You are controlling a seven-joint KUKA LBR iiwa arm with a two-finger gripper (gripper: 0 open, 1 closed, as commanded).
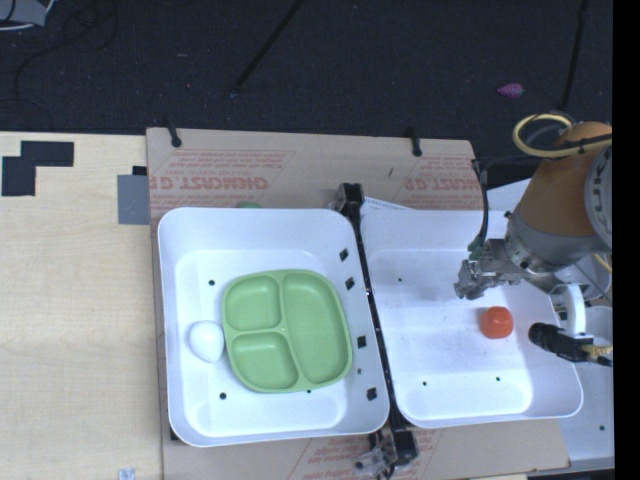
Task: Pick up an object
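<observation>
A small orange-red object (496, 322) lies in the right bin (440, 388), toward its right side. My gripper (474, 280) hangs over the same bin, just up and left of the orange object and apart from it. Nothing shows between the fingers. In the left bin (190, 238) a green divided plate (286, 329) lies flat, and a white egg-shaped object (207, 341) rests against the plate's left edge.
The two white bins sit side by side on a cardboard sheet (300, 168), with a black divider (362, 308) between them. The arm's grey body and orange band (560, 193) stand over the right bin's far right corner.
</observation>
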